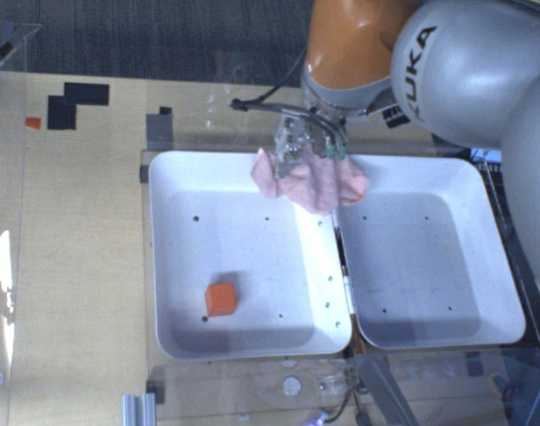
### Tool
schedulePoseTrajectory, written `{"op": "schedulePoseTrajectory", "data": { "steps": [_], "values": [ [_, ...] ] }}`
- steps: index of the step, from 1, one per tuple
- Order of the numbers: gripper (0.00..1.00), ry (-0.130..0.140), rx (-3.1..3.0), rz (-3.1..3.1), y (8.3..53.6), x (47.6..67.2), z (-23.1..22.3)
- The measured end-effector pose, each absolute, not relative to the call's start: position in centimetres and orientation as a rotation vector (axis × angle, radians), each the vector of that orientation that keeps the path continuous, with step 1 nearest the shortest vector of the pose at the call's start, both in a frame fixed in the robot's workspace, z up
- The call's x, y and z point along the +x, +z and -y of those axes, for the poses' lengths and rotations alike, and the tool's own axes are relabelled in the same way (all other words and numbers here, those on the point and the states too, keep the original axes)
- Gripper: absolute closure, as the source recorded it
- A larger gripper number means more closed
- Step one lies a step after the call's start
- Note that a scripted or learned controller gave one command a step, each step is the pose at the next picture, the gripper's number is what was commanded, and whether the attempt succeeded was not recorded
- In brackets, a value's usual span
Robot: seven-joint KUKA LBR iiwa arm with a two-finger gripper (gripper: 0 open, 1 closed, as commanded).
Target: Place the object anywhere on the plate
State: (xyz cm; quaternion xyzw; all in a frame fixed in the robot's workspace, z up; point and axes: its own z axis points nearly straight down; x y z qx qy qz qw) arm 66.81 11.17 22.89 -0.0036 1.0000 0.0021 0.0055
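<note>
Two white bins (pixel 252 344) sit side by side on the table; at their far edge the claw (pixel 307 149) grips a pink cloth (pixel 319 183), lifted for carrying. An orange block (pixel 221 299) lies near the left bin's near-left corner.

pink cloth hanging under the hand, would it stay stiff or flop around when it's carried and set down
Probably floppy: the crumpled pink fabric cloth droops in loose folds below the hand, sagging over the ridge between the two shallow white bins. It looks light, since a small pinch seems to carry all of it. It would likely land in a heap and stay, not roll like the small orange block might.
</note>
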Motion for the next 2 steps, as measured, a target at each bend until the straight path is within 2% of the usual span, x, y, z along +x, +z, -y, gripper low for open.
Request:
{"op": "schedulePoseTrajectory", "data": {
  "steps": [1, 2],
  "values": [
    [1.00, 0.008, -0.010, -3.130, 22.87, 66.86, -16.48],
    [0.00, 0.008, -0.009, -3.129, 22.92, 66.88, -16.46]
  ]
}}
